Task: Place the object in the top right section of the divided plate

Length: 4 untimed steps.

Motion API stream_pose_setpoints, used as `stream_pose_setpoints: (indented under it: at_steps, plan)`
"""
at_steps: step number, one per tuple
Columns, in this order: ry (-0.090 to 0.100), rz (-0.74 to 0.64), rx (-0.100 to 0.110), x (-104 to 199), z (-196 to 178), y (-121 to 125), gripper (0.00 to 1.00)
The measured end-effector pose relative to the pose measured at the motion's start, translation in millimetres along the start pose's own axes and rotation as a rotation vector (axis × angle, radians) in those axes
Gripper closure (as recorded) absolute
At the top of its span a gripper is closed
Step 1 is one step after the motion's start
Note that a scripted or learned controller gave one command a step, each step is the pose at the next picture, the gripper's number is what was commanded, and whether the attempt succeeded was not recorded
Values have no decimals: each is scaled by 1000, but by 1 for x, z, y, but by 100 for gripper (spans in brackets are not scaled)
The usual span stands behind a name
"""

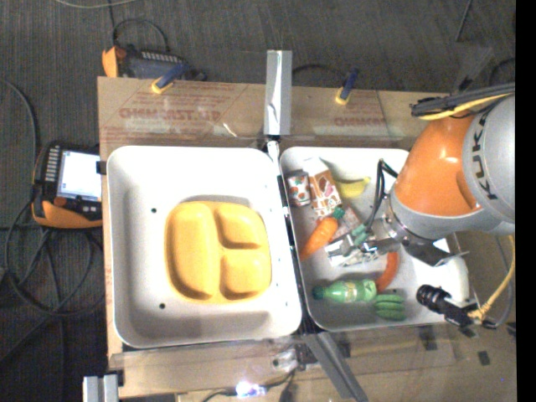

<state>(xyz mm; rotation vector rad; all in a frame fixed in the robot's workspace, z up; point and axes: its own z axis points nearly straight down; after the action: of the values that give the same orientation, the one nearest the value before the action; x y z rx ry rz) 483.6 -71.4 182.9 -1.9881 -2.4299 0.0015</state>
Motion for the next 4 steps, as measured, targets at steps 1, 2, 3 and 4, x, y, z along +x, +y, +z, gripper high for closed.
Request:
stream_pose_setpoints:
  at_steps: [1,2,3,4]
  plan:
    - [-1,-46,0,44,-29,9,100]
    - [0,-230,3,68,0,13,100]
    - [-2,-25,3,121,-15,24,100]
    - [-4,67,2,117,-32,58,100]
